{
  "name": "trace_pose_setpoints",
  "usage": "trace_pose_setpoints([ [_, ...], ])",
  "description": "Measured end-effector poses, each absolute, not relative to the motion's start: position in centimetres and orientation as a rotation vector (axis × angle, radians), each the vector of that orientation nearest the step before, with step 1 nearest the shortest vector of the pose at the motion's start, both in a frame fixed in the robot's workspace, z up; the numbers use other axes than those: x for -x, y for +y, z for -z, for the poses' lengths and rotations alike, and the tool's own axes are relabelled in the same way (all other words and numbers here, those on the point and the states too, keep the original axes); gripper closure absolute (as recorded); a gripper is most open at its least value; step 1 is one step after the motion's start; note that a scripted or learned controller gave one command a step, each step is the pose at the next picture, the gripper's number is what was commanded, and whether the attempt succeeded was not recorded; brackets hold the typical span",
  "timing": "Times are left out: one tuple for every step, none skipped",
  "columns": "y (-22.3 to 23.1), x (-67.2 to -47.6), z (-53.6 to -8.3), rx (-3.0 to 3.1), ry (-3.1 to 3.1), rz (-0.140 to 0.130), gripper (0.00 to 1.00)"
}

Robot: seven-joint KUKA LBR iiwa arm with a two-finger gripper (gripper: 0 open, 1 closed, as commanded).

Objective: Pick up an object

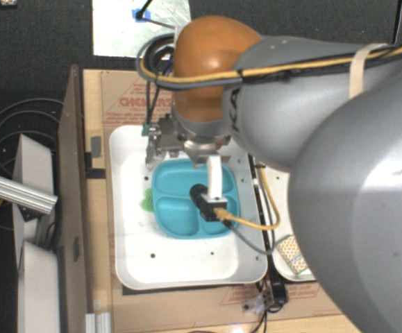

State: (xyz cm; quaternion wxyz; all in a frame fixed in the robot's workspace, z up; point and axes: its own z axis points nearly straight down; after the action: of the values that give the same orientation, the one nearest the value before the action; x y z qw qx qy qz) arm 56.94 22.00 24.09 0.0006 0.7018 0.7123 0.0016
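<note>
A teal divided plate lies in the left white bin, near its middle. A small green object pokes out at the plate's left edge. My gripper hangs low over the plate's upper left edge, under the orange band of the wrist. A white part with a black connector reaches down over the plate's centre. The arm's body hides the bin's upper right part.
The right bin peeks out under the arm at lower right, with a patterned item in it. A yellow cable loops between the bins. Cardboard backs the bench. Metal rails stand at left.
</note>
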Motion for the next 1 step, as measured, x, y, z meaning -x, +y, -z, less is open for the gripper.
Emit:
trace_pose_setpoints([
  [22.84, -54.35, -14.50, -2.219, 2.230, 0.012, 0.00],
])
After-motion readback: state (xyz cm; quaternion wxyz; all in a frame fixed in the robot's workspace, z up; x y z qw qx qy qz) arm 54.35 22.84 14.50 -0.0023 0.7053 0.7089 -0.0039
